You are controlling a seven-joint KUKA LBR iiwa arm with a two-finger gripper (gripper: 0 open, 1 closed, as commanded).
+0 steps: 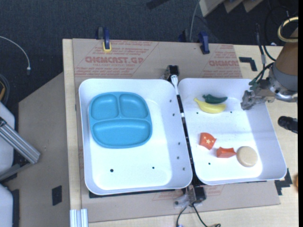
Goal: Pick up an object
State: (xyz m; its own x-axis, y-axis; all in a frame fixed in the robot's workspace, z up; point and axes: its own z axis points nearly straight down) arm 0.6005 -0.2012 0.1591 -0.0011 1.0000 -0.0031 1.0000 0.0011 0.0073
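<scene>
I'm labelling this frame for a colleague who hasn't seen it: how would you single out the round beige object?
Start at the right-hand white bin and go to its near right corner. The round beige object lies there, beside a small red piece. It is the only pale, disc-shaped item; its neighbours are red, yellow or green.

- A yellow banana lies on its side in the far part of the right bin, curved, its length running left to right.
- A dark green object lies touching the banana's far side.
- An orange-red block with a pale mark sits near the middle of the right bin.
- A smaller red piece lies just right of it, nearer.
- A round beige object rests touching that red piece's right end.
</scene>
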